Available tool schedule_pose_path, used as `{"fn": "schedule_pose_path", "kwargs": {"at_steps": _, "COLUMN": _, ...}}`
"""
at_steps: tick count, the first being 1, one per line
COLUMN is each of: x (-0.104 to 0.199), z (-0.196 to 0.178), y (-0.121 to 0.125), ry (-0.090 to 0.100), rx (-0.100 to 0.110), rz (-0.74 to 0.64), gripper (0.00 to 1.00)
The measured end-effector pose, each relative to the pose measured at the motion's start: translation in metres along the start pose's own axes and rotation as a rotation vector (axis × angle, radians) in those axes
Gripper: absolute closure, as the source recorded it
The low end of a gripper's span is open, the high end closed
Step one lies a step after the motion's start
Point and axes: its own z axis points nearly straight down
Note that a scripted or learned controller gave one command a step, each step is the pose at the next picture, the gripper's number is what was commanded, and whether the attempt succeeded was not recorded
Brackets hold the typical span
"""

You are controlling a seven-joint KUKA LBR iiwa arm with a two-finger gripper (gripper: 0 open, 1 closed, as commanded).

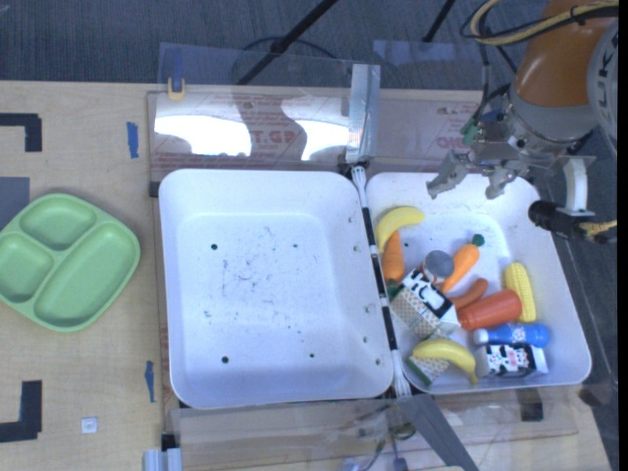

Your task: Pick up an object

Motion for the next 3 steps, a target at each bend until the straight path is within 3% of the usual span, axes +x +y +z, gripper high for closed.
{"fn": "schedule_pose_path", "kwargs": {"at_steps": 1, "x": -0.053, "z": 0.041, "y": -0.048, "ry": 0.0, "rx": -0.001, "rz": 0.061, "gripper": 0.0}}
{"fn": "schedule_pose_path", "kwargs": {"at_steps": 2, "x": -0.07, "z": 0.153, "y": -0.049, "ry": 0.0, "rx": -0.007, "rz": 0.148, "gripper": 0.0}}
{"fn": "schedule_pose_path", "kwargs": {"at_steps": 3, "x": -0.07, "z": 0.143, "y": -0.047, "ry": 0.0, "rx": -0.01, "rz": 0.149, "gripper": 1.0}}
